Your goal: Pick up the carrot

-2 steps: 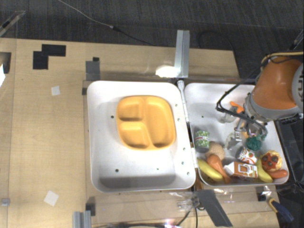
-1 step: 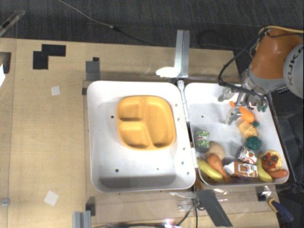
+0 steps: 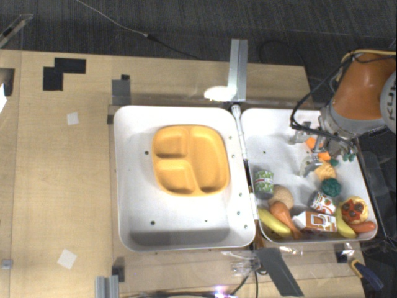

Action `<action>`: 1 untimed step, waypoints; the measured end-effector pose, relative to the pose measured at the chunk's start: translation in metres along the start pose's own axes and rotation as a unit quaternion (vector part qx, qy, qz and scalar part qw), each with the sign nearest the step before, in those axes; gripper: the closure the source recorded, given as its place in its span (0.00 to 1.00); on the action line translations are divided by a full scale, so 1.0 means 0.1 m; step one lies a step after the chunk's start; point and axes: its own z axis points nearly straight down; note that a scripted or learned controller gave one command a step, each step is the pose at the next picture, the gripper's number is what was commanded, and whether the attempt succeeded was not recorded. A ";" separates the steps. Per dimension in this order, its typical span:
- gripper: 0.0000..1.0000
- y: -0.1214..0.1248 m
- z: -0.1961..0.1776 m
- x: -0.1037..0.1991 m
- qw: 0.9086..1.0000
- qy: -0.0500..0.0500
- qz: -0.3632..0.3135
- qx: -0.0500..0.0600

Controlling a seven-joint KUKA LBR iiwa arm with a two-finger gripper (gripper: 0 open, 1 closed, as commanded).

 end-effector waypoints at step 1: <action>0.00 0.25 -0.01 0.22 1.000 -0.001 -0.005 0.000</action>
